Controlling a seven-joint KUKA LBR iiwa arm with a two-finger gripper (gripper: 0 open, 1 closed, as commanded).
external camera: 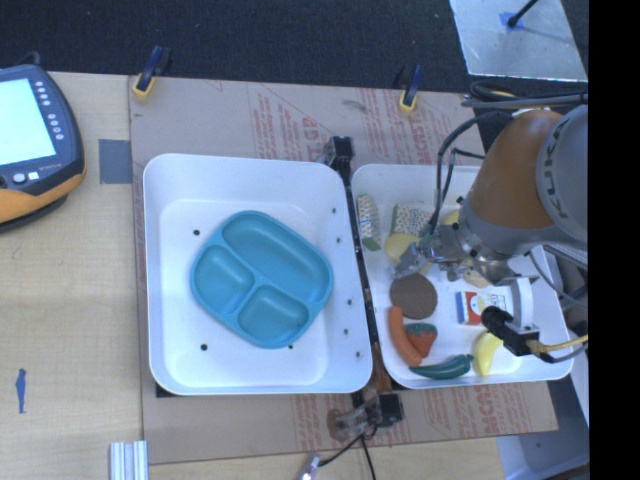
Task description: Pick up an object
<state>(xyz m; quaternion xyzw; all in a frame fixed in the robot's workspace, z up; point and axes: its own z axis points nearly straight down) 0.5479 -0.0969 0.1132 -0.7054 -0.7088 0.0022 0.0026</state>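
The gripper (425, 251) is low inside the right bin (372, 268), under the orange band of the arm (520, 183). Its metal end is small and partly hidden by the wrist, so it is not possible to tell how it stands or if it holds something.

Many small objects lie around it. Just below the gripper there is a brown round disc (412, 295), flat and dark, very near to the tip. Just to its left lies a pale yellow piece (399, 246), and beyond that, near the bin's left wall, a speckled greenish piece (367, 215) stands. A green-and-white patterned item (410, 215) lies just above the gripper. Further below are an orange carrot-like toy (404, 336) with a dark green top, a long green vegetable toy (441, 369) along the lower edge, and a yellow piece (485, 353) beside it. To the lower right there is a small white carton with a red and blue label (487, 304).

The objects are crowded, with little free floor between them, and the bin's left wall is near the gripper.

Well to the left, the left bin (165, 268) holds a blue divided plate (261, 278), with bare white floor around it on all sides.
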